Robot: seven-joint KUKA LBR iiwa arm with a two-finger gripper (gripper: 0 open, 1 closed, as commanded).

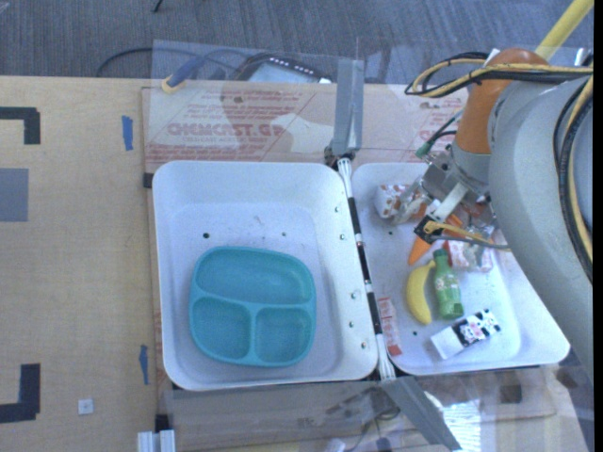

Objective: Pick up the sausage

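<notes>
A small black-and-white carton (466,331) is lying nearest the viewer, tilted in the front part of the right bin (537,347). Just behind it a banana (418,295) and a green bottle (447,288) are resting side by side, touching or nearly so, both pointing away from the viewer. An orange carrot (420,249) is lying just beyond the banana's far tip.

The arm (542,158) is reaching in from the right over the far half of this bin, and its gripper (433,218) is hanging low just above the carrot, beside a crumpled wrapper (393,201) at the far left of the bin. Whether the gripper is open or closed cannot be told from this angle, and nothing is showing clearly in its grasp.

A reddish strip that is looking like the sausage (460,224) is lying just right of the gripper, partly hidden under the wrist, near a pale flat packet (471,258).

In the left bin (188,186), a teal divided plate (252,304) is sitting towards the front
</notes>
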